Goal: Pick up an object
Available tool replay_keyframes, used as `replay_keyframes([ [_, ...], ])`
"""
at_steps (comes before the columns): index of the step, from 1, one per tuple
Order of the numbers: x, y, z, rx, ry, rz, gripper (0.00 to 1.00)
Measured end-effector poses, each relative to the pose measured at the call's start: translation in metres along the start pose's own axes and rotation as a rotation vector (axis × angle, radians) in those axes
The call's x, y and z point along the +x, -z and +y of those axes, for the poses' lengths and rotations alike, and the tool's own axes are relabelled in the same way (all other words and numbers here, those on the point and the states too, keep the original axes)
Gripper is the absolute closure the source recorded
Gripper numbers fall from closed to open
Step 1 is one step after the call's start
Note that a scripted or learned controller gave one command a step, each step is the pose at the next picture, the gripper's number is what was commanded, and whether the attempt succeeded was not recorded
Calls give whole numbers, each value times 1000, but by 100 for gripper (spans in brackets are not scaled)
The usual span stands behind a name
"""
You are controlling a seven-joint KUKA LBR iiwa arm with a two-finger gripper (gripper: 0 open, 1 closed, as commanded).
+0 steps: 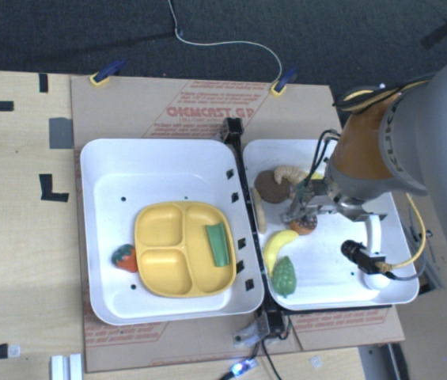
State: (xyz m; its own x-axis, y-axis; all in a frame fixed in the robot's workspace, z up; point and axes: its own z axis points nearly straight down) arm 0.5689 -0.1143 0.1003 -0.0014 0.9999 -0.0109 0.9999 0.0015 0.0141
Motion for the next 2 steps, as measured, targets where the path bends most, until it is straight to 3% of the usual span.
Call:
replay_keyframes([
  [2,-7,102,-5,11,0,10,100],
])
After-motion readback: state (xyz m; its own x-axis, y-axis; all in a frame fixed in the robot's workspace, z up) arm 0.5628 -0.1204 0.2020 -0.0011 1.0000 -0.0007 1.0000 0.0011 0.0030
